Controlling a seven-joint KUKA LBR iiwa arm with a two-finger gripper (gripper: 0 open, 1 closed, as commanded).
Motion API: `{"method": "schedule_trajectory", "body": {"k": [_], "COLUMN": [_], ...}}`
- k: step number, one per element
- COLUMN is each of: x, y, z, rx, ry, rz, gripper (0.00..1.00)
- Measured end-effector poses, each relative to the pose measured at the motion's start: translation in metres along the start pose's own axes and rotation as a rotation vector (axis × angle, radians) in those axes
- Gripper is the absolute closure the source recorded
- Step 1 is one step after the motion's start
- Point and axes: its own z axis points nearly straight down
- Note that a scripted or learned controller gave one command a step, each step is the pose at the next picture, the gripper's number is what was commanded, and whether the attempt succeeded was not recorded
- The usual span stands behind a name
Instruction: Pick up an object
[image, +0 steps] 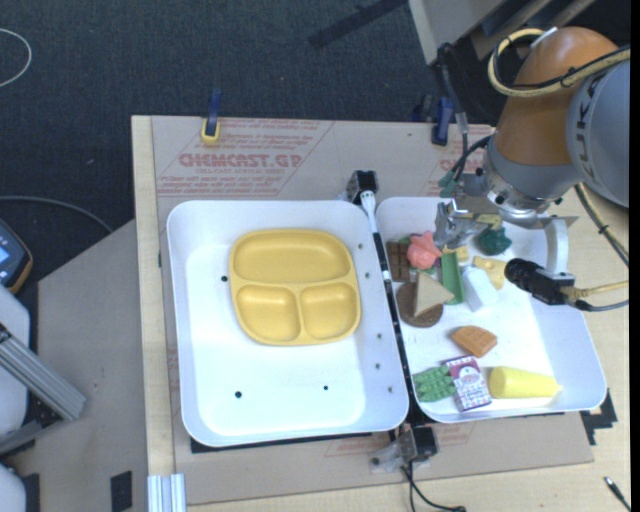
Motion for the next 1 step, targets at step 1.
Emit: {"method": "schedule_trajectory", "body": {"k": [1], "x": [-0.0066], "y": [0.0056], "z": [-0.0101], "rx": [-0.007], "ry": [-0.002], "rz": [0.001], "gripper": [1.00]}}
